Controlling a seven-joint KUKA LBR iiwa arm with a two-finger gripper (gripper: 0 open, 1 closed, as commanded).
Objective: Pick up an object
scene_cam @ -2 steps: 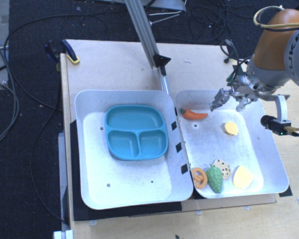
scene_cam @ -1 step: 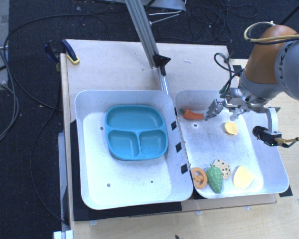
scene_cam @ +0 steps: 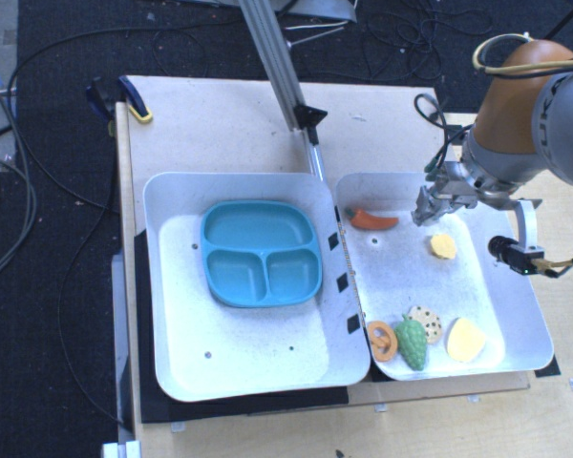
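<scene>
Four small things cluster at the right bin's (scene_cam: 516, 303) near edge: one pretzel (scene_cam: 381, 340), one green berry (scene_cam: 413, 343), one speckled cookie (scene_cam: 425, 322) and one yellow wedge (scene_cam: 465, 340). Farther back lie one yellow lump (scene_cam: 443, 246) and one orange carrot (scene_cam: 373, 220). My gripper (scene_cam: 426, 209) hangs between those two, holding nothing I can see; whether it is clenched I cannot tell. One blue divided tray (scene_cam: 261, 253) sits in the left bin (scene_cam: 172, 351).

Two white bins: left bin (scene_cam: 172, 351), right bin (scene_cam: 516, 322). One blue divided plate (scene_cam: 262, 253) in the left bin. Six small items in the right bin: one orange carrot (scene_cam: 373, 220), one pretzel (scene_cam: 381, 340), one green piece (scene_cam: 412, 343), one cookie (scene_cam: 426, 321), two yellow pieces (scene_cam: 444, 246) (scene_cam: 465, 340).
</scene>
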